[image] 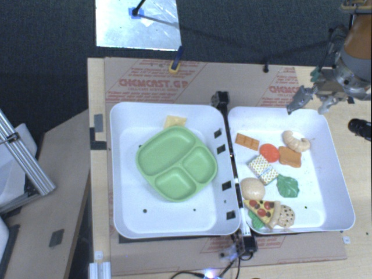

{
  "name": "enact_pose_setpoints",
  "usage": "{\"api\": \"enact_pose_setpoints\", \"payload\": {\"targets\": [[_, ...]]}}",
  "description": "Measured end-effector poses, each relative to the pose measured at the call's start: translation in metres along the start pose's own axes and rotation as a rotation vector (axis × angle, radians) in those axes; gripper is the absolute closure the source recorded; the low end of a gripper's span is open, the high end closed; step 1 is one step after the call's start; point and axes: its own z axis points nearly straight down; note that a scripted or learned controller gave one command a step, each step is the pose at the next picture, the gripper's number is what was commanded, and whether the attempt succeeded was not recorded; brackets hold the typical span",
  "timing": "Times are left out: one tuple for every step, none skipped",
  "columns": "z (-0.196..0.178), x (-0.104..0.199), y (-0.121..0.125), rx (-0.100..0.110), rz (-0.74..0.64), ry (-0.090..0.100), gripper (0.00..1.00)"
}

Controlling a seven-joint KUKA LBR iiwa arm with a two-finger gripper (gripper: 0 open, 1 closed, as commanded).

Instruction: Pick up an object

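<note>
camera view: tool [309,100] open over cardboard bench [151,80], white bins [125,156] side by side, dark carpet [46,34] behind.

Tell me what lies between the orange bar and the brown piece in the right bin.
In the camera view, the red round piece lies between the orange bar and the brown piece, touching the brown one.

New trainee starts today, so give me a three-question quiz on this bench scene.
1. True or false: the green divided plate lies in the left bin.
2. Which toy lies nearest the right bin's front edge? A) croissant B) pizza slice C) orange wafer
3. Fill in: the gripper hovers near the right bin's ___ corner.

Key: 1 true; 2 B; 3 far.
</note>
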Motion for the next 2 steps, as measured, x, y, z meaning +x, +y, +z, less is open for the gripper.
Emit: {"api": "enact_pose_setpoints", "payload": {"targets": [[-0.007,0.0,0.002,-0.011,-0.002,-0.002,0.0],[0.049,-0.004,-0.006,-0.006,0.0,-0.001,0.0]]}}
